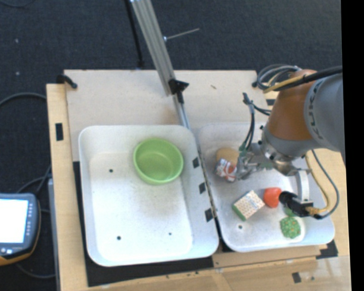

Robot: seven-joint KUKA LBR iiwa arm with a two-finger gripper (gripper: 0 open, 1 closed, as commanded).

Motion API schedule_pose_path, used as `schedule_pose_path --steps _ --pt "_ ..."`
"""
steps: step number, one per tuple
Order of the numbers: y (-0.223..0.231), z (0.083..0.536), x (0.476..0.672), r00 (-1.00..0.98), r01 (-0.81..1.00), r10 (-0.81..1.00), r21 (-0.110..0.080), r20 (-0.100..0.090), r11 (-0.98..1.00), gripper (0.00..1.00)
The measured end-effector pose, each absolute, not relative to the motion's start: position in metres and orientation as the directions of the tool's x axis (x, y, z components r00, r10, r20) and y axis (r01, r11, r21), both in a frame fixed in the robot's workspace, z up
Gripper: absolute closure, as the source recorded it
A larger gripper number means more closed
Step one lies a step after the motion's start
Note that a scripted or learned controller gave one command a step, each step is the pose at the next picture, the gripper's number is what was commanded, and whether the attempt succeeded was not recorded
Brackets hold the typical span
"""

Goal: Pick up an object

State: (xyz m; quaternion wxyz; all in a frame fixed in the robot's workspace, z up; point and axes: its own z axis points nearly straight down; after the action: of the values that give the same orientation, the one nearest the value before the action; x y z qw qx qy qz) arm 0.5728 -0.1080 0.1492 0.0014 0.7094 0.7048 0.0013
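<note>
The right bin [257, 238] holds a red-and-white crumpled wrapper [226, 168], a tan round object [226, 154], a patterned beige-and-green box [248, 204], an orange-red ball [272, 197] and a green knobbly object [290, 227]. My gripper [247, 163] hangs low in this bin, just right of the wrapper and close to the tan object. Whether it touches either one I cannot tell. A green bowl [158, 161] sits in the left bin [113, 234] near its back right corner.
A metal pole [161, 59] slants up from the divide between the bins. Cables [315, 197] loop off the wrist over the right bin's right side. A tablet [12, 222] lies at the far left, off the bench.
</note>
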Motion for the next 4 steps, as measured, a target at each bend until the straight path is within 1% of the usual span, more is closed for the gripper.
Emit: schedule_pose_path --steps 2,3,4 --pt "-0.114 0.242 0.58 -0.002 1.0 1.0 0.007 -0.002 0.002 1.0" --pt "-0.065 0.253 0.587 -0.007 1.0 1.0 0.003 0.001 0.007 1.0" --pt "-0.013 0.246 0.585 -0.007 1.0 1.0 0.001 0.001 0.007 1.0"
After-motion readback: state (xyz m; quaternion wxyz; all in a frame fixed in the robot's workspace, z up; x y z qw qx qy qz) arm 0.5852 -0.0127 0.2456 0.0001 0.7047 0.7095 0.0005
